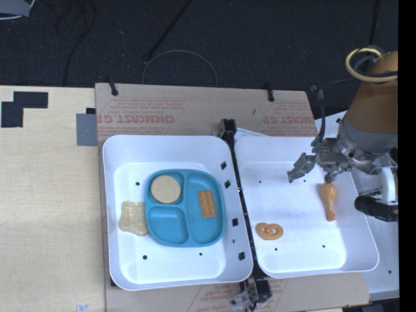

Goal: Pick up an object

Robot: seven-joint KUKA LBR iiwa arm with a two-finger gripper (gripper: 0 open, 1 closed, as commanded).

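Gripper [304,168] fingers are spreading apart over the right bin [364,255], gripping nothing. Below it, a pretzel [269,231] and an orange carrot-like piece [329,200] are lying loose. Left bin [123,265] is holding a blue tray [184,231] carrying a round cracker [165,188] and a bar [207,203].

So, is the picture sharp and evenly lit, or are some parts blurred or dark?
Camera view: the blue tray and pretzel are fairly sharp; the end effector is slightly soft; the white bins are bright without strong glare; the floor at the top is very dark.
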